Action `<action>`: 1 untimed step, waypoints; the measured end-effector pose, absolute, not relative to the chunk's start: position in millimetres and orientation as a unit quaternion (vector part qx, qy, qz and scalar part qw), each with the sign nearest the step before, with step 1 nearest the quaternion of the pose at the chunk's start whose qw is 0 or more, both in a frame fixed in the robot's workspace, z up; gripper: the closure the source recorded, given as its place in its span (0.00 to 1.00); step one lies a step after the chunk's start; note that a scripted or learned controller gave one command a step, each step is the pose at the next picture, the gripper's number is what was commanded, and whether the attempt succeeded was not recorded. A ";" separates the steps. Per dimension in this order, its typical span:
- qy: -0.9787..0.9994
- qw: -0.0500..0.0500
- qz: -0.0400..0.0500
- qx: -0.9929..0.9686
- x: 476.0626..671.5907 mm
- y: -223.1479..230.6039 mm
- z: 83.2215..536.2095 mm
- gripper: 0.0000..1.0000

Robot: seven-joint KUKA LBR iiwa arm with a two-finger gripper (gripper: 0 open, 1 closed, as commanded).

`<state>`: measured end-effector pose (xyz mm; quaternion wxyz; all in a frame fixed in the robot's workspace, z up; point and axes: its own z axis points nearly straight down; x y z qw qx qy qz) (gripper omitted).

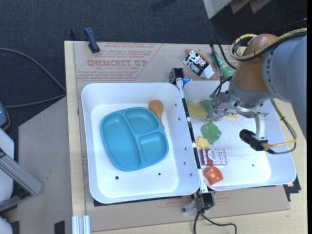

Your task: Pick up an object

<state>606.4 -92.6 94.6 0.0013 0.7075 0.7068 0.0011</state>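
Orange toy (213,175) sits at right bin (273,172) front corner, nr red packet (215,156). Gripper (218,112) low over yellow piece (197,110) & green leaf (211,131); grip state can't tell.

Toys (210,131) crowd the right bin's (273,172) left; its right lies open.
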 end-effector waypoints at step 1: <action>0.707 0.001 0.001 0.707 606.3 -92.6 94.5 0.00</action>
